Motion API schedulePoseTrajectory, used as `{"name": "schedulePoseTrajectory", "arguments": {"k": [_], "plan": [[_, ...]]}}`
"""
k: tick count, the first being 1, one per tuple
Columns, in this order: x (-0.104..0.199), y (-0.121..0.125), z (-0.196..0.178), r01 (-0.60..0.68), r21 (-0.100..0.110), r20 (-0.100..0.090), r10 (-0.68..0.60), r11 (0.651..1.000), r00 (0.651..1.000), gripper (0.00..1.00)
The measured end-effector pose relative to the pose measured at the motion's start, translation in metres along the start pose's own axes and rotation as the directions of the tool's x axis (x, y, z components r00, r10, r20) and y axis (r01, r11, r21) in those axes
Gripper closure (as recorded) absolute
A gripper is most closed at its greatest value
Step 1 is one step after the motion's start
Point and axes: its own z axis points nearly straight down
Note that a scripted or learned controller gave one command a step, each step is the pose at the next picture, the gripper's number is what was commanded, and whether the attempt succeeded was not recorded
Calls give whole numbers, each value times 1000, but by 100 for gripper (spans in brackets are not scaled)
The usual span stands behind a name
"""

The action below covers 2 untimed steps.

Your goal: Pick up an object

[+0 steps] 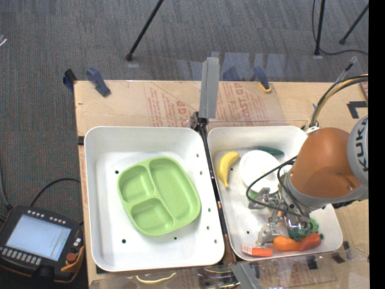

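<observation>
Partly, the arm (328, 164) hides the tool (283, 221), perhaps over a carrot (286, 243).

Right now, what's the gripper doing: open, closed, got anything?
Gripper: low in the right bin, just above the carrot. Open or closed cannot be told, and nothing can be seen held.
</observation>
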Motion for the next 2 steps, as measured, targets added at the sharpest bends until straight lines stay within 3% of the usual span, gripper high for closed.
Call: {"name": "schedulePoseTrajectory", "arguments": {"k": [1,2], "plan": [[-11,-67,-1,-88,0,1,88,996,996,0],[7,-72,0,-43,-1,0,43,999,999,0]]}}
